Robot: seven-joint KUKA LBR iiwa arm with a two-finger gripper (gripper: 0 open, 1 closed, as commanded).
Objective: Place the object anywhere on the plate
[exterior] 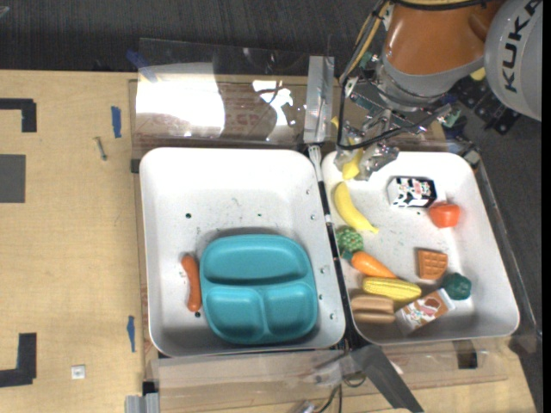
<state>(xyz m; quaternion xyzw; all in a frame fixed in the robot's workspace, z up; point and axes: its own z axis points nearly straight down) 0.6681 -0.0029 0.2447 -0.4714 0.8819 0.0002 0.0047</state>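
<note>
Pincer (372,157) poised at banana's (351,201) upper end, grip state indiscernible; banana's long axis runs away below it; teal plate (258,298) lies lower-left.

The arm (516,33) is grey-white with chunky black "KUKA" lettering on its side. Big glossy orange band (435,15) wraps it above the wrist. Yellow and black cables loop along the left, down to a cluttered metal hand (376,157).
</note>
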